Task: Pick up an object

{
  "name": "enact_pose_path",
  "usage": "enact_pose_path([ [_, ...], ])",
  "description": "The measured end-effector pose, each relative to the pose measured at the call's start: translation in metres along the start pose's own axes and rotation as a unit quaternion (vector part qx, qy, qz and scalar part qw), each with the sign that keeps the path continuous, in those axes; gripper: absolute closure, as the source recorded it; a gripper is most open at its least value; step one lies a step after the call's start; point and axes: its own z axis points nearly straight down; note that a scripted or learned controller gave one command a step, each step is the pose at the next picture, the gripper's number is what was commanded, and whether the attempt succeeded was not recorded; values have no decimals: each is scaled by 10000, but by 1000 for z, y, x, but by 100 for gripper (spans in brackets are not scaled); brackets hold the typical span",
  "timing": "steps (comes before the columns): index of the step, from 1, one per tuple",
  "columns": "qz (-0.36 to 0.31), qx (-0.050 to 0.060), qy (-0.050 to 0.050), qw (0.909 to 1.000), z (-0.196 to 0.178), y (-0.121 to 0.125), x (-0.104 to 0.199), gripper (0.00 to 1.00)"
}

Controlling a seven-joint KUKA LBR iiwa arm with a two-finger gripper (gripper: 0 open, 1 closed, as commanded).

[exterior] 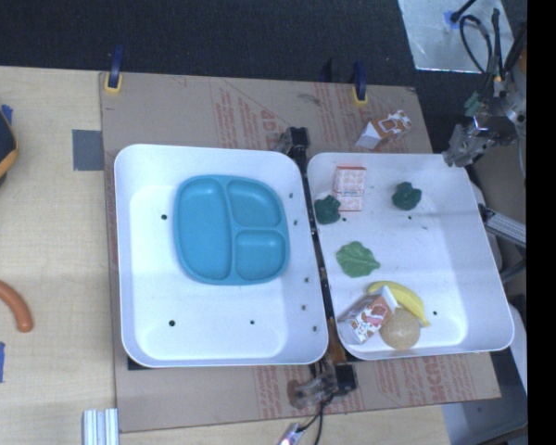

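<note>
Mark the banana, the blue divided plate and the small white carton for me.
banana (406, 298): camera view, middle of its yellow curve.
blue divided plate (204, 230): camera view, floor of its large compartment.
small white carton (349, 188): camera view, centre of its face.

grey metal claw (467, 143), black cables

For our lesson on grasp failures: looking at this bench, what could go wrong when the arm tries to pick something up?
1. The banana, round fruit and packet crowd one corner, so a grasp may knock neighbours.
2. The flat leaf may slip the tool.
</note>
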Motion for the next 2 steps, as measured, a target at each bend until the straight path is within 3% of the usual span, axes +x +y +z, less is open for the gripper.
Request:
enact_pose_path([
  [1, 7, 12, 4, 10000, -5, -9, 0, 0],
  [2, -8, 13, -2, 10000, 43, 0, 1, 0],
])
